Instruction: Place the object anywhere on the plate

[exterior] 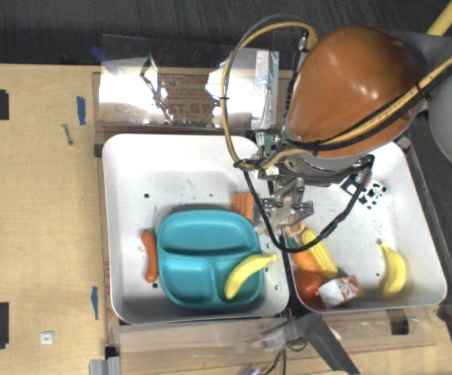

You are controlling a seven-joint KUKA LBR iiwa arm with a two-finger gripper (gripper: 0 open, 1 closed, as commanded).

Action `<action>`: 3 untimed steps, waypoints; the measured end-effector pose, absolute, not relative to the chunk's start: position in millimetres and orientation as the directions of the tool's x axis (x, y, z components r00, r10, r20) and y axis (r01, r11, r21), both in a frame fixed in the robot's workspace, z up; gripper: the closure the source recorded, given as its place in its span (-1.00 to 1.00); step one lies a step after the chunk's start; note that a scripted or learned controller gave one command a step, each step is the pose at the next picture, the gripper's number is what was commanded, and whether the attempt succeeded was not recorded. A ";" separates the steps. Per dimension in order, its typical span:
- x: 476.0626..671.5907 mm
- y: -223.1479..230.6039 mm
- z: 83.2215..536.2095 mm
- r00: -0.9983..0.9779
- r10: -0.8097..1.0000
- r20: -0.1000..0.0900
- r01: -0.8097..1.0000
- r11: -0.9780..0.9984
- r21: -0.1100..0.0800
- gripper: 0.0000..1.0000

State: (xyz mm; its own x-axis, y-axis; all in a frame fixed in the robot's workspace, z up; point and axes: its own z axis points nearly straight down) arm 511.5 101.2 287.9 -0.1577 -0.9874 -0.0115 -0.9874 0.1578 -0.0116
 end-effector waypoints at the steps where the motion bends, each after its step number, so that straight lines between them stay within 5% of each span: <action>1: 481.4 85.0 366.1 0.031 -1.000 -0.004 -0.999 -0.031 -0.009 1.00; 2: 476.4 198.1 112.0 0.116 -0.993 -0.004 -0.993 -0.116 0.006 1.00; 3: 482.9 154.5 257.1 0.068 -0.998 -0.004 -0.998 -0.068 -0.015 1.00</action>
